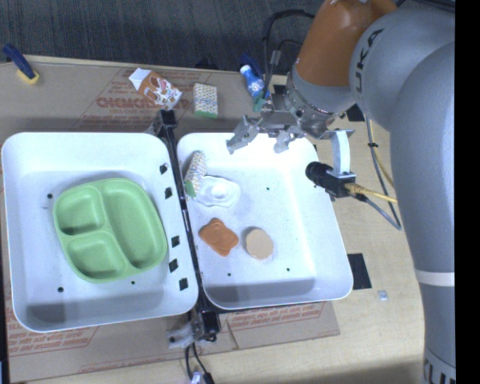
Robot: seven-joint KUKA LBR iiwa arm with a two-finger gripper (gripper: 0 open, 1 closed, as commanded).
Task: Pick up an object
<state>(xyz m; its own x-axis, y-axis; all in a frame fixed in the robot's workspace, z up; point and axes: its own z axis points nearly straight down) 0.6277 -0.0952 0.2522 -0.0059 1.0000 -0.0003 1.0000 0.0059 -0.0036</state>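
Note:
My gripper [262, 139] hangs above the far edge of the right bin [304, 238], its two grey fingers spread apart with nothing between them. Below and to its left, inside the right bin, lie a patterned cob-like toy [194, 171], a white flat piece [221, 191], an orange toast-like piece [218, 237] and a round tan cookie-like piece [259, 244]. All four rest on the bin floor, apart from the gripper.
The left bin [24, 214] holds a green divided plate [108, 228]. Behind the bins on the cardboard lie a small snack packet [154, 89], a pale square packet [206, 100] and a blue item [252, 79]. A black connector with yellow cable [333, 179] sticks out over the right bin's right side.

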